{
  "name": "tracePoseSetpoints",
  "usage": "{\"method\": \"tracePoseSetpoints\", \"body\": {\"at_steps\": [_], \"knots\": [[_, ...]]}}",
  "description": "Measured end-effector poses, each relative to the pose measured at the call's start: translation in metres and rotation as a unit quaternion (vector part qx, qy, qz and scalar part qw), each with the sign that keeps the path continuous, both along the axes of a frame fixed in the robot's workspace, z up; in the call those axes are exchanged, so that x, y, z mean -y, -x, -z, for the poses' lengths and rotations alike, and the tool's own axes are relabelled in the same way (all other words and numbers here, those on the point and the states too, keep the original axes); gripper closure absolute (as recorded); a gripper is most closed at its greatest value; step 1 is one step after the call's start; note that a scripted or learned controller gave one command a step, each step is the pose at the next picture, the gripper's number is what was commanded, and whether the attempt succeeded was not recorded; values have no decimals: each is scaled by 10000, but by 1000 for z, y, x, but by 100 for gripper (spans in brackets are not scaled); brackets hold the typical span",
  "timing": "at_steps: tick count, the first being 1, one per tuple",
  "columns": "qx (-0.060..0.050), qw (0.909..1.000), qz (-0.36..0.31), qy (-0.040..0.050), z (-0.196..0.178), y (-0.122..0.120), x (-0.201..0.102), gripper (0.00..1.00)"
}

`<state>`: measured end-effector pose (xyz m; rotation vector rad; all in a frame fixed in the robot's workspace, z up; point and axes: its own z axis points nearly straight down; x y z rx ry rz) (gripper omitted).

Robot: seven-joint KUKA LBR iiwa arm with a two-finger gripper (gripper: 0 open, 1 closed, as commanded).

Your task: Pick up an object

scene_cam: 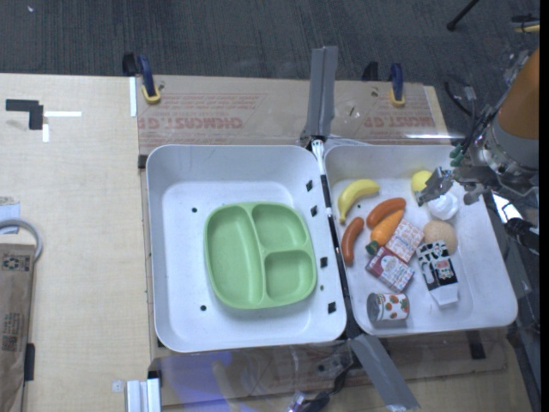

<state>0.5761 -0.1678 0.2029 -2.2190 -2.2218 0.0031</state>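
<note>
Gripper point(448, 189) sits low over the far right corner of the right bin point(502, 303); whether it is spread or pinching, cannot tell. Directly under it: one white object point(443, 205); beside it, one yellow piece point(419, 180). To its left: one banana point(355, 196), two sausages point(385, 210), one carrot point(386, 227). Nearer the camera: two cartons point(390, 270), one can point(388, 308), one bottle point(440, 273). Left bin point(171, 247): one green divided tray point(260, 254)

A light wooden desk point(69, 230) is shown against dark grey carpet point(214, 15). Printed cardboard point(223, 114) is held at the far edge by two blue clamps point(147, 80).
</note>
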Motion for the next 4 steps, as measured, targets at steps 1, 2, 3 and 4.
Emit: {"method": "tracePoseSetpoints", "body": {"at_steps": [1, 2, 3, 4], "knots": [[17, 9982, -601, 2, 101, 13, 35, 0], [15, 9977, -675, 2, 50, 8, 54, 0], [17, 9977, -671, 4, 41, 8, 55, 100], [15, 9978, -669, 3, 41, 8, 55, 0]]}}
